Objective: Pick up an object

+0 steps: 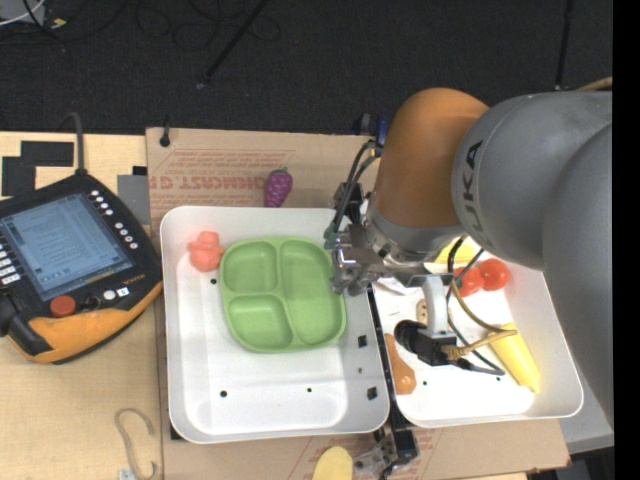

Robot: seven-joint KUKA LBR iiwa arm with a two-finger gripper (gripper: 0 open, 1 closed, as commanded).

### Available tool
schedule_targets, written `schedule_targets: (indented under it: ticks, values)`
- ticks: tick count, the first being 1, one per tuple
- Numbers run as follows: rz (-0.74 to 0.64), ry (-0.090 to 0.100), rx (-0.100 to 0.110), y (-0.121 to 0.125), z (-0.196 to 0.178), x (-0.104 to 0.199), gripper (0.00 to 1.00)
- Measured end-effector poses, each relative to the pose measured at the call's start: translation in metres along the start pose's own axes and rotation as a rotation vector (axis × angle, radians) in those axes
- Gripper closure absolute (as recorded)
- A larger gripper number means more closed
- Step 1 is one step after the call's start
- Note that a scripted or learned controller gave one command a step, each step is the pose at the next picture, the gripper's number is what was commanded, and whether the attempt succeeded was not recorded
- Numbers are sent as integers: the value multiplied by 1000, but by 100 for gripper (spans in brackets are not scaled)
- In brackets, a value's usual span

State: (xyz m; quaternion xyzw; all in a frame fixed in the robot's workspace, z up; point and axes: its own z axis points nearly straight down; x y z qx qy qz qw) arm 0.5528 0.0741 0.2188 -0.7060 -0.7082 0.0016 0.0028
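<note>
Two white bins (pixel 262 393), green plate (pixel 282 296) in one, arm (pixel 440 183) overhead

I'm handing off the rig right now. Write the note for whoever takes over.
Gripper: at the divide between the bins, beside the green plate's right edge; no object seen in it.
Left bin: green plate, pink toy.
Right bin: red item, yellow item, brown item.
Done: no pick confirmed.
Left: grasp and lift one object.
</note>
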Motion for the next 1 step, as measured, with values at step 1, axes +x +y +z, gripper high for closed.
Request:
schedule_targets:
  ticks: [1]
  values:
    - [1,0,-1,-17,-7,27,100]
